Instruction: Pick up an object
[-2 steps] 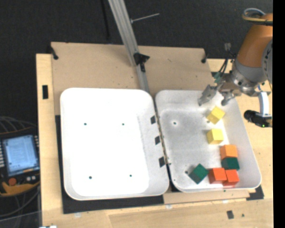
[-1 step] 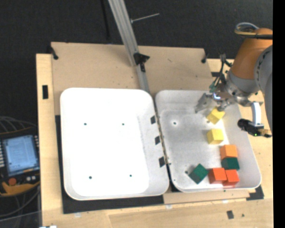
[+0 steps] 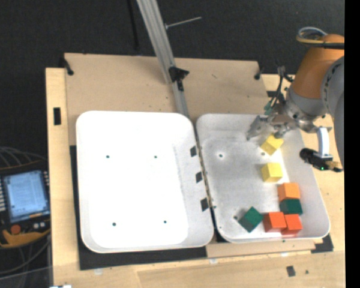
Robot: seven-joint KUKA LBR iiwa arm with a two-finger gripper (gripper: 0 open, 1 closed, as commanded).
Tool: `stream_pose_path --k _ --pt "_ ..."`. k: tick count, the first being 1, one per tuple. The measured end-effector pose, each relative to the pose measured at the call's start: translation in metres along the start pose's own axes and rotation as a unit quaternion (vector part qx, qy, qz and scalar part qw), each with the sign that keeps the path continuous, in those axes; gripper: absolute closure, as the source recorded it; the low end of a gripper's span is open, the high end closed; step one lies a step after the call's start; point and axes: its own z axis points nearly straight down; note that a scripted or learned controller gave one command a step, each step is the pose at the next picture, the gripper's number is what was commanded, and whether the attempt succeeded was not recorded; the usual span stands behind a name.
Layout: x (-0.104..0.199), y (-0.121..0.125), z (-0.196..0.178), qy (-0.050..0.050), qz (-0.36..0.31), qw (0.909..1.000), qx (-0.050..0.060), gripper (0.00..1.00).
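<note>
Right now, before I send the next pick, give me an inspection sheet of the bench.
Surface: wooden bench bearing left bin and right bin.
Job's things: in the right bin, two yellow blocks, three orange blocks, two green blocks.
Clutter: nothing seen.
Grippers: gripper above the upper yellow block; grasp unclear.
Cables: loops near pendant.
Surroundings: slanted metal pole, dark floor.

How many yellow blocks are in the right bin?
2. One yellow block lies just under the end effector; the other yellow block sits below it, above the orange block.
</note>
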Motion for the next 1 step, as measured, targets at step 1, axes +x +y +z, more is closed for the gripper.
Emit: stream_pose_path --k 1 --pt "-0.002 0.0016 -0.0119 -0.002 -0.001 1.0 -0.003 1.0"
